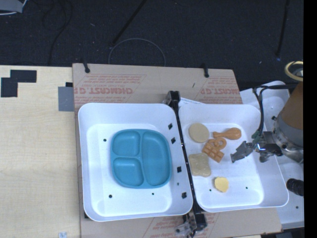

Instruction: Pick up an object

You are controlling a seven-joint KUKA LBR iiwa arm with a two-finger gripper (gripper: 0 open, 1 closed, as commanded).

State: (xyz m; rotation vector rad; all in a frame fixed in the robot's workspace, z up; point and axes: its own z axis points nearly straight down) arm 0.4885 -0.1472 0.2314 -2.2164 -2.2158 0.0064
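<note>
Five food toys (214, 149) clustered left in right bin (250, 195), gripper (241, 152) low beside waffle (214, 149), finger spread unclear, holding nothing visible.

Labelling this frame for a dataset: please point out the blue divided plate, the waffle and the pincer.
Blue divided plate (140, 158), camera view, centre ridge.
Waffle (215, 149), camera view, its gridded middle.
Pincer (241, 151), camera view, between its fingertips.

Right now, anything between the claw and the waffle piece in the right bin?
Nothing visible. The claw sits over bare bin floor, just right of the waffle piece. The orange drumstick-shaped piece lies above that line, the yellow piece below it.
</note>
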